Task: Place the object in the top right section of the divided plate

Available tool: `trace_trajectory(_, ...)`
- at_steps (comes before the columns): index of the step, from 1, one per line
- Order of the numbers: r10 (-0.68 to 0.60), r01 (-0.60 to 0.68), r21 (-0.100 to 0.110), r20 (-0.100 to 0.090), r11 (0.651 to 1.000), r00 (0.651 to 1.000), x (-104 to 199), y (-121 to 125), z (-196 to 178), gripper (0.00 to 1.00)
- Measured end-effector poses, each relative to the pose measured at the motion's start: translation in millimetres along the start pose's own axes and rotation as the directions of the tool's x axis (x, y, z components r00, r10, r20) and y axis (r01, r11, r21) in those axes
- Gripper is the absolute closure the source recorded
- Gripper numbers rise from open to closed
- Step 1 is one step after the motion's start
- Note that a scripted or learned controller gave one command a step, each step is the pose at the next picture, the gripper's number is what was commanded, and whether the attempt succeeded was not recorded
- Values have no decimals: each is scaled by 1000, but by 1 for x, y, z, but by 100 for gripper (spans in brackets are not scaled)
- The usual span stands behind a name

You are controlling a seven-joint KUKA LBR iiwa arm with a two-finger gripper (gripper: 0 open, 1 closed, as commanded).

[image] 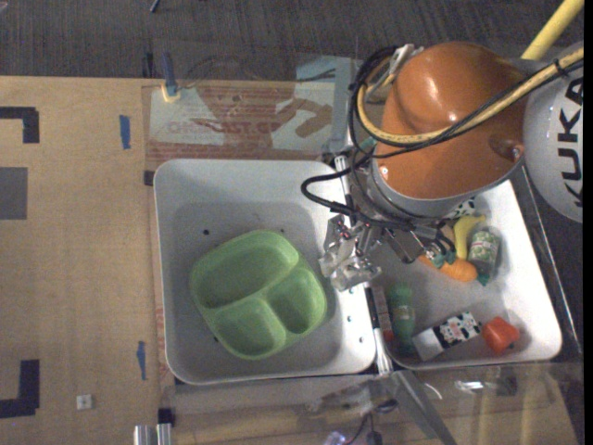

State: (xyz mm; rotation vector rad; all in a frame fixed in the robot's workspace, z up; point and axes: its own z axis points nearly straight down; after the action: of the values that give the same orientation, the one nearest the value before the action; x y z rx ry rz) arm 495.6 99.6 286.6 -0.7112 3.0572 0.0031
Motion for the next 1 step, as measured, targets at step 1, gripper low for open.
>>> trace_trajectory(1, 65, -65, 1, -4, 998, 998, 16, -21, 57, 100)
